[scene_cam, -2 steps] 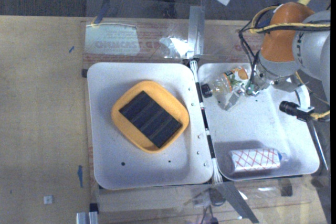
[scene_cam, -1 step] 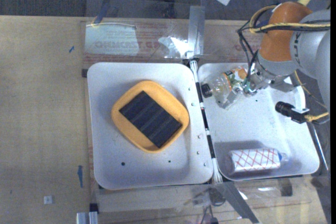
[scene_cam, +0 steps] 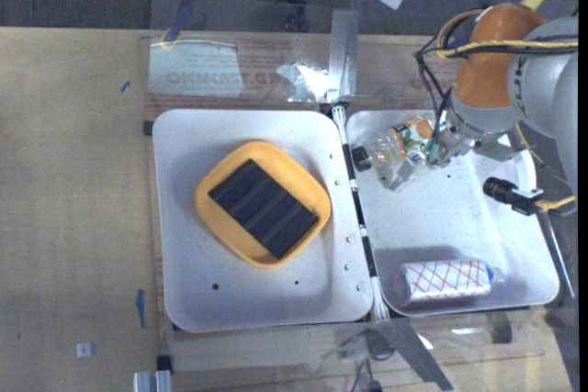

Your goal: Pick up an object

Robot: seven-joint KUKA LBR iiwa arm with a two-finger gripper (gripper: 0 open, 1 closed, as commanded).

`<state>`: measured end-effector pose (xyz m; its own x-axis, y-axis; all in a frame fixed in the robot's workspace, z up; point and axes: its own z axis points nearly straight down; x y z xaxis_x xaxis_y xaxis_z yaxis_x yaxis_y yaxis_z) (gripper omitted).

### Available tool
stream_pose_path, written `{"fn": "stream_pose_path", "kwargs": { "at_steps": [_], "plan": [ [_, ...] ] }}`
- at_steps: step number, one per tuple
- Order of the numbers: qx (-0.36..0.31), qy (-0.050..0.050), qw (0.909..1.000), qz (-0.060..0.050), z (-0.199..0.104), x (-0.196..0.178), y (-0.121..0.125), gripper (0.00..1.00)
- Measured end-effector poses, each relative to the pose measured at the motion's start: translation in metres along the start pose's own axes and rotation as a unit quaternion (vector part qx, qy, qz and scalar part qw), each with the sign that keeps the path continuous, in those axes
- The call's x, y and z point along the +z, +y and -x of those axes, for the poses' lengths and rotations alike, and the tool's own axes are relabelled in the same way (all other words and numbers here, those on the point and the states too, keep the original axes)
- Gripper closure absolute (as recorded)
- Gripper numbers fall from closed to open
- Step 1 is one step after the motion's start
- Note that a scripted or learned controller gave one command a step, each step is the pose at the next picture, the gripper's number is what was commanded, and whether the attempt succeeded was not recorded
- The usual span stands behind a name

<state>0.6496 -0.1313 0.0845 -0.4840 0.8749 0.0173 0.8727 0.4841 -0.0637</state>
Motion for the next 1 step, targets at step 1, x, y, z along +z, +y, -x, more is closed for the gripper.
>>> {"fn": "stream_pose_path", "kwargs": {
  "at_steps": [1],
  "plan": [
    [-0.018, -0.002, 0.9998, -0.001, 0.0, -0.0004, 0.0, 0.0]
  ]
}}
